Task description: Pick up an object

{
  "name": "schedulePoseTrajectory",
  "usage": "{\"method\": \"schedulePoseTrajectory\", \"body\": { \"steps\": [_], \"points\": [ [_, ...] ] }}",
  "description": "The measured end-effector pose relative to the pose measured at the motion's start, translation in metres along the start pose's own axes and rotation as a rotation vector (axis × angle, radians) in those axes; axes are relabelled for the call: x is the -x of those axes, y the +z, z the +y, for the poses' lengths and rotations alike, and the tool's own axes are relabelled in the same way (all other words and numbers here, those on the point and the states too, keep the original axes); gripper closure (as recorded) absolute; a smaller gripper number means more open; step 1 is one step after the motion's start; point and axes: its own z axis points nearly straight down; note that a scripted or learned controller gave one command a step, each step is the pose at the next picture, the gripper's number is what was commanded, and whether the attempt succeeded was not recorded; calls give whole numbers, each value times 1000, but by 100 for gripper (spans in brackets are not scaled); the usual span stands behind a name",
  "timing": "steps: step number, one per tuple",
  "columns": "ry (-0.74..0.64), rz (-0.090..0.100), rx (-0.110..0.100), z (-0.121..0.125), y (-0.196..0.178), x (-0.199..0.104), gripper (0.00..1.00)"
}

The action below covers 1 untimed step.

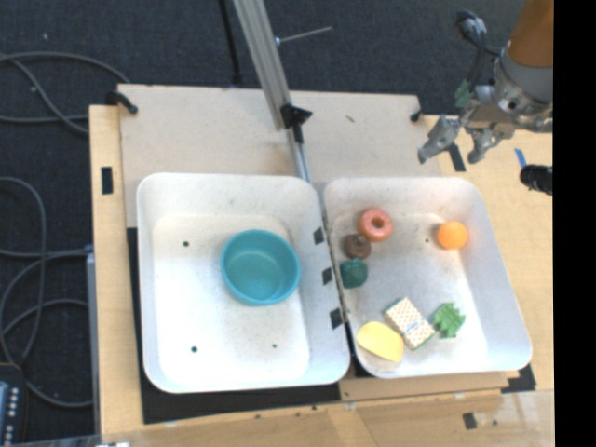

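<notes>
Overhead, end effector [460, 147] splayed, unladen.

A pale wooden surface [214, 128] fills the middle and lower frame, set on dark carpet-like floor [112, 26] that spans the top and left. Black cables [28, 73] trail across that floor at left, and a slanted aluminium rail [265, 49] rises at top centre, perhaps a camera mount.

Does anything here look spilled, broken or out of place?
Nothing stands out. The blue bowl sits upright in the left bin. The small items, such as the orange and pink ring, lie loosely in the right bin. The gripper hangs open beyond it.
</notes>
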Motion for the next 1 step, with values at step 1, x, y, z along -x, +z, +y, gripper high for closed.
{"method": "schedulePoseTrajectory", "body": {
  "steps": [1],
  "points": [
    [0, -2, -1, 0, 0, 1, 0]
  ]
}}
